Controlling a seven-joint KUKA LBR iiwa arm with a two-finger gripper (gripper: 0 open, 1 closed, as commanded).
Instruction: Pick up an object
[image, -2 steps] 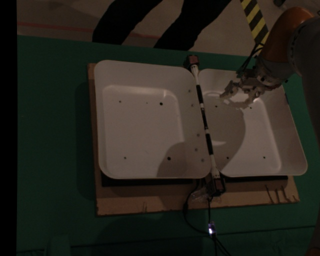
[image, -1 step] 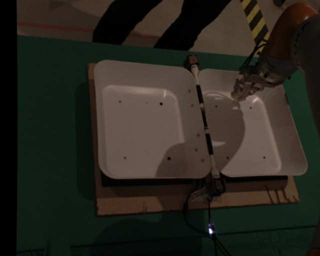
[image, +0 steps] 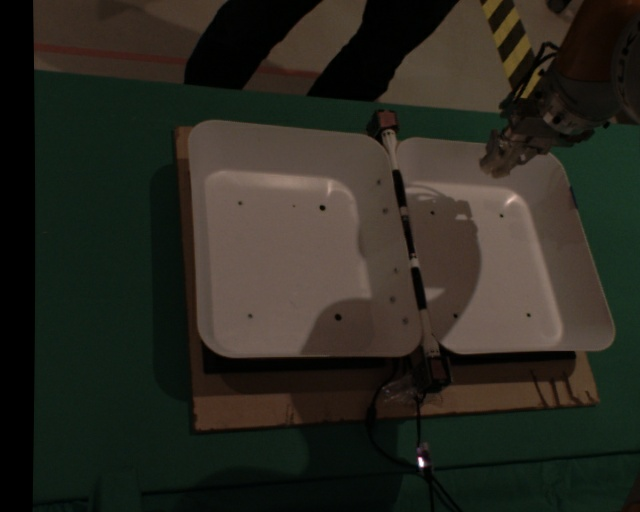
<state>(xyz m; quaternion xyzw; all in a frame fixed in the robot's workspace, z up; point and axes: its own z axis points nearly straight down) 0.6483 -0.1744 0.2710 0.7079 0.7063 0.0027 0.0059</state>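
The camera looks down at a slant on a dim green tabletop (image: 110, 250). The tool (image: 503, 155) hangs at the top right, over the far corner of the right bin (image: 560, 300). It looks pale and blurry, and the light is low, so I cannot tell how its tips stand or if it has anything in it. Most of the arm (image: 590, 70) is cut off by the picture's edge.

I cannot make out any object to pick up in either bin. The small dark dots in the left bin (image: 290, 240), well away from the tool, are too tiny to name. A big shadow lies in the right bin, below the tool. A striped bar (image: 408, 240) runs between the two bins. Brown cardboard (image: 300, 405) sticks out under them.
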